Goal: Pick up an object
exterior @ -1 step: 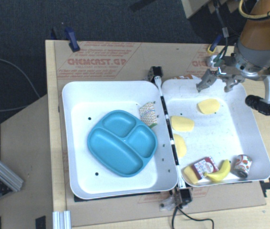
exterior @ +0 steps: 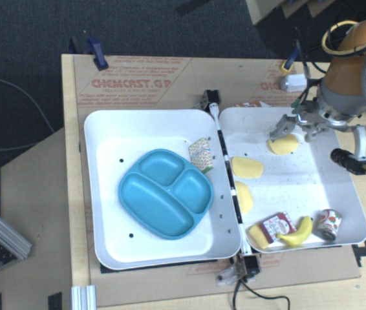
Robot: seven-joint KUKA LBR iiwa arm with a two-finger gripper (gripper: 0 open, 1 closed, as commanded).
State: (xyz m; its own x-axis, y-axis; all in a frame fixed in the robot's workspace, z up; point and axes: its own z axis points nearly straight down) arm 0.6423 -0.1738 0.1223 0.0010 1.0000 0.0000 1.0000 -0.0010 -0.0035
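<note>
- Fingers (exterior: 297, 124) of the robot hand were spread apart, one prong at the left of a pale yellow lemon-shaped piece (exterior: 282, 145) and the other toward its upper right; nothing was clamped between them, and whether they touched it could not be told.
- That yellow piece lay in the right bin (exterior: 338, 199), in its far half, with its long axis running roughly left to right, tilted slightly up toward the bin's right edge.
- A second yellow piece (exterior: 247, 167) lay near the right bin's left edge, long axis also left to right, its narrower end pointing right.
- A third yellow piece (exterior: 244, 197) sat just below it, against the same left edge.
- Along the right bin's near edge lay a red-and-white packet (exterior: 277, 226), a banana (exterior: 298, 232) curving upward at its right end, and a small can (exterior: 328, 222) on its side toward the near right corner.
- The left bin (exterior: 105, 192) held a blue divided plate (exterior: 165, 192) at its middle, and a patterned object (exterior: 200, 152) near its right edge.
- Both bins rested on the table (exterior: 73, 173).
</note>
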